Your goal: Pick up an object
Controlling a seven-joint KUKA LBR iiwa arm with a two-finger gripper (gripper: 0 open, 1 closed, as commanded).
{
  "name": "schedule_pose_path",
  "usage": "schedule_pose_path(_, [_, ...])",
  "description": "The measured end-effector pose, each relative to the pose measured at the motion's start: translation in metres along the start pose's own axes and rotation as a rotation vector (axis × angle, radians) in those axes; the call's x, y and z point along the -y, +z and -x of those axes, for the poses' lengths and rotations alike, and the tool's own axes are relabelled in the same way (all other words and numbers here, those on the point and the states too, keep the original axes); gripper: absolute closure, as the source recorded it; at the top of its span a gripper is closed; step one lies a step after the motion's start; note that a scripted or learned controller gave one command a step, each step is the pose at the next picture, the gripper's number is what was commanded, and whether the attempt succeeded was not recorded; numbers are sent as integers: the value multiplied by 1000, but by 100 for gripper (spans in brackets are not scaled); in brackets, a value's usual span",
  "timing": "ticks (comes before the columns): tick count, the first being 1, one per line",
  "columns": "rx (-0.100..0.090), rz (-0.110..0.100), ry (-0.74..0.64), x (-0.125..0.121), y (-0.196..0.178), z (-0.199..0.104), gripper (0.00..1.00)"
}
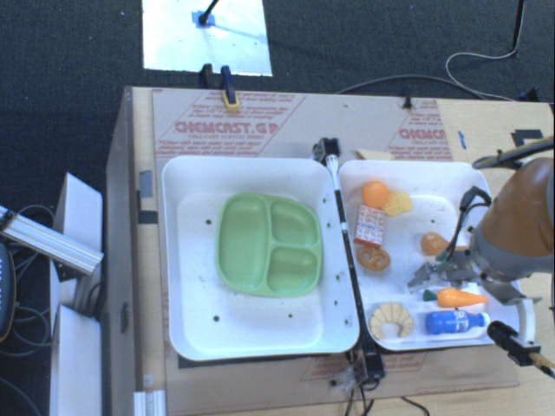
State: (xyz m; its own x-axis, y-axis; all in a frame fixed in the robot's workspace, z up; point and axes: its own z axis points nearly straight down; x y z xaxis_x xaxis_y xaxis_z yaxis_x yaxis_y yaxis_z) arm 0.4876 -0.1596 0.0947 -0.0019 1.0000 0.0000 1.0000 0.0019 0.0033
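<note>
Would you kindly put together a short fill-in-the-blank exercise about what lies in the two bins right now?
1. The green divided plate lies in the ____ bin as the camera sees it.
2. The plate has ____ compartments.
3. In the right bin, the blue bottle lies just below the ____.
4. The croissant lies to the ____ of the blue bottle in the view.

Missing words: left; three; carrot; left

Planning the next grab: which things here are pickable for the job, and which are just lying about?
Job: orange ball, yellow piece, red packet, pretzel, carrot, blue bottle, croissant, gripper.
Lying about: green divided tray, clamps.
</note>
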Motion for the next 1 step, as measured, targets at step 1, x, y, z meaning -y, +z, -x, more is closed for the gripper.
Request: schedule_pose_path(1, [0,-3,1,1,11,-3,0])
